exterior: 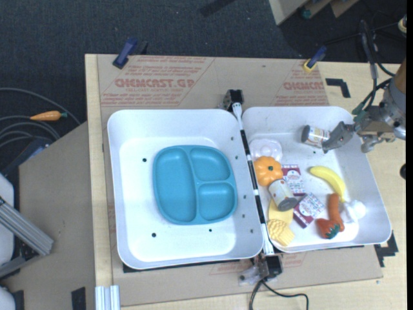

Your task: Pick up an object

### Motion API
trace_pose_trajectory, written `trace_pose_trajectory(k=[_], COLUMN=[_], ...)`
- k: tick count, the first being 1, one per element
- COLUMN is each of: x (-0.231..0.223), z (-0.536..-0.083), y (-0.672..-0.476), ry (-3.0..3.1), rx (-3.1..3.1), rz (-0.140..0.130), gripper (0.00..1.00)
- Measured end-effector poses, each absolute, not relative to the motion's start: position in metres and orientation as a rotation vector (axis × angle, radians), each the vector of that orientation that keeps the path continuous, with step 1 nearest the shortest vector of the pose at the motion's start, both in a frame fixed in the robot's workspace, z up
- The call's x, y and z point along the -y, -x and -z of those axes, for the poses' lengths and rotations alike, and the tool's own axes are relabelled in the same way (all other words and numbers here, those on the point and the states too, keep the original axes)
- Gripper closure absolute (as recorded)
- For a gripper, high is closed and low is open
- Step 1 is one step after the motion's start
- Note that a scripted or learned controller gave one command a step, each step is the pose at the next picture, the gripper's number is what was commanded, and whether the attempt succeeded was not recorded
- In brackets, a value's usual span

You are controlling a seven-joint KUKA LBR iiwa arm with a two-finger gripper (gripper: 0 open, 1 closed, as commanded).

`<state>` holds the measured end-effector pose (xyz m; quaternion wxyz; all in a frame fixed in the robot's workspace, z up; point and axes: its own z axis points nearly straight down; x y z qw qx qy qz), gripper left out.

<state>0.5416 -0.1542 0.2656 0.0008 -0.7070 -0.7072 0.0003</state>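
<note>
While my gripper (352, 137) hangs with jaws spread and nothing between them over the right bin (381, 202), I count there one small can (315, 134) just beside its near finger, one banana (329, 179), one orange (267, 170) and one carrot (332, 216). I log one blue divided plate (193, 184) in the left bin (129, 134).

We are looking at a robotics lab: a board-topped bench (193, 76) clamped at twelve o'clock, loose cables (26, 128) on dark carpet at nine o'clock.
</note>
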Motion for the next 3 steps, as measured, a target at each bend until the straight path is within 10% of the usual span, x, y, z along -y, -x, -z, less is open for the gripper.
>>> trace_pose_trajectory(k=[1,2,3], x=[0.197,0.197,0.127], z=[-0.088,-0.099,-0.098], y=[-0.523,-0.524,-0.505], ry=[2.22,2.223,2.217], rx=[2.219,2.221,2.221], rz=[-0.003,0.001,0.0], gripper=[0.0,1.0,1.0])
